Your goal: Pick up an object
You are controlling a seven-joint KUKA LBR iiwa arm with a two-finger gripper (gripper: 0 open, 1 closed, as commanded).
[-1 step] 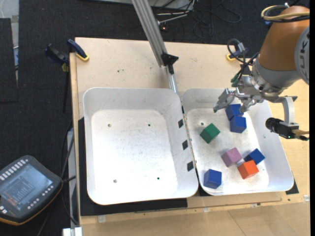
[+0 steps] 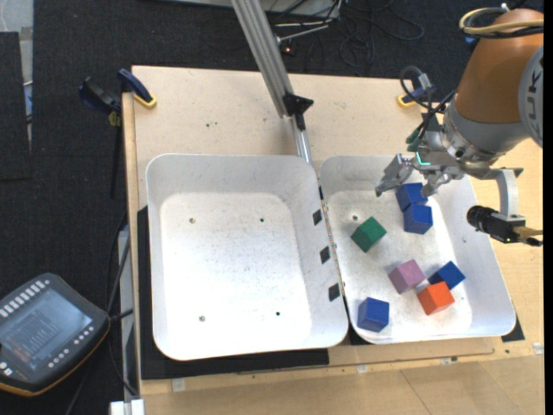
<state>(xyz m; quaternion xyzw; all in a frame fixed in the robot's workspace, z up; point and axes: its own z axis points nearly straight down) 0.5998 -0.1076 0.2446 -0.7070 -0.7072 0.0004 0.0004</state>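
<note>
My gripper (image 2: 409, 180) hangs over the far part of the right bin (image 2: 505, 311), fingers spread open. A blue block (image 2: 408, 195) lies just below and between the fingertips, not gripped, and a second blue block (image 2: 419, 219) touches its near side. Further out on the bin floor lie a green block (image 2: 369, 233), a purple block (image 2: 406, 276), an orange block (image 2: 435, 297), a blue block (image 2: 449, 274) beside it, and another blue block (image 2: 373, 313) near the front rim.
The left bin (image 2: 152, 180) sits beside the right one, sharing a middle rim. A slanted metal pole (image 2: 263, 50) comes down to the bins' far junction. A black fitting (image 2: 492, 221) juts out at the right bin's right edge. A teach pendant (image 2: 43, 331) lies at the lower left.
</note>
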